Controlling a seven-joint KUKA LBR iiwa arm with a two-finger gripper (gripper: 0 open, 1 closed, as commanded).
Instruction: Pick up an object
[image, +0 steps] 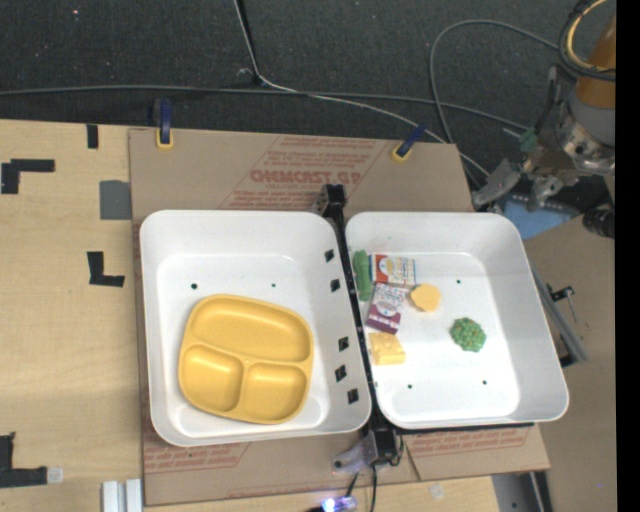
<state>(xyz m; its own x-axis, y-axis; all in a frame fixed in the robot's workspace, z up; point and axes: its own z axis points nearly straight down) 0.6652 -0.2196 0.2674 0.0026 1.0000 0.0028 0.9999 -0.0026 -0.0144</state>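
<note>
Two shallow white bins sit side by side on a sheet of cardboard (290, 170) that covers the wooden worktop (60, 300). The left bin (230, 262) fills the centre-left of the frame and the right bin (450, 392) the centre-right.

One yellow divided tray (245, 360) lies in the lower half of the left bin. It is the biggest thing here. It looks stiff and smooth, too wide to grasp across, so its raised rim would be the only hold.

The arm (592, 70) hangs in the upper right corner of the frame, outside both bins. Its gripper (545, 170) is well apart from every object. Dark clutter there hides whether it is open or closed, so I cannot tell.

Six small things lie in the right bin, mostly along its left side:
- One green lump (467, 334), possibly toy broccoli, sits alone right of centre. It looks light and bumpy, has clear space all round, and seems the easiest pick, taken across its middle.
- One red and white packet (393, 270) lies flat and thin, so it is likely to slip.
- One purple packet (384, 312) lies just below it and touches it.
- One yellow block (387, 348) looks firm and has flat sides that should suit a pinch.
- One round yellow piece (426, 297) lies just beside the packets.
- One green stick (361, 272) lies against the bin's left wall, which makes it awkward to reach.
</note>
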